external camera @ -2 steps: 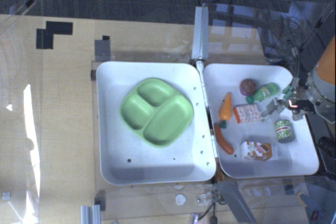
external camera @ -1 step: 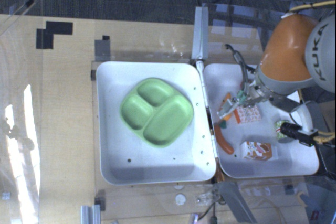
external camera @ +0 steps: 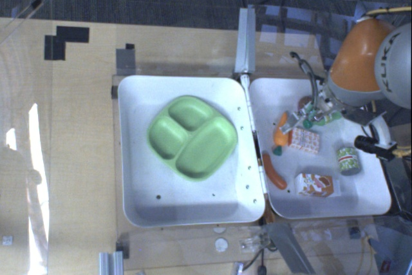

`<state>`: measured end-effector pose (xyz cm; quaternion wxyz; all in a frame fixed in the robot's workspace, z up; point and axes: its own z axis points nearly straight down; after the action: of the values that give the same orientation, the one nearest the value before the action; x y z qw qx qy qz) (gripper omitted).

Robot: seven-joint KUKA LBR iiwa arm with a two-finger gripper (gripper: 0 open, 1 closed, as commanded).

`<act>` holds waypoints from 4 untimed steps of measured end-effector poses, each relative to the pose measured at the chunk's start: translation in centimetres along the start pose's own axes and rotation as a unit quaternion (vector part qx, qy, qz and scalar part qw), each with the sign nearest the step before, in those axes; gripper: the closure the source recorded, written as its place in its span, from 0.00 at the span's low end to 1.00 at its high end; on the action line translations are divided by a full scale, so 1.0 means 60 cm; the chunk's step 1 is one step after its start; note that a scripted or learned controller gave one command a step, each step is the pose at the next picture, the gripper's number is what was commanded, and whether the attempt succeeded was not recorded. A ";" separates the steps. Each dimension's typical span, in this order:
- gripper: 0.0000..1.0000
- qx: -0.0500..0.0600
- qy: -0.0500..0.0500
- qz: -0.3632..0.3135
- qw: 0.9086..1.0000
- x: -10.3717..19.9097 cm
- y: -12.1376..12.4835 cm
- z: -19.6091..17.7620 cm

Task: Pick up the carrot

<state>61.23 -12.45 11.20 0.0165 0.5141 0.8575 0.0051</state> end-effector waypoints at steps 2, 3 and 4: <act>1.00 0.003 0.008 -0.075 0.997 0.063 0.015 0.016; 1.00 0.010 0.009 0.063 0.998 0.052 -0.039 -0.038; 0.00 0.010 0.009 0.063 0.998 0.052 -0.039 -0.038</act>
<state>57.62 -10.80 13.37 0.0031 0.5674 0.8234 0.0019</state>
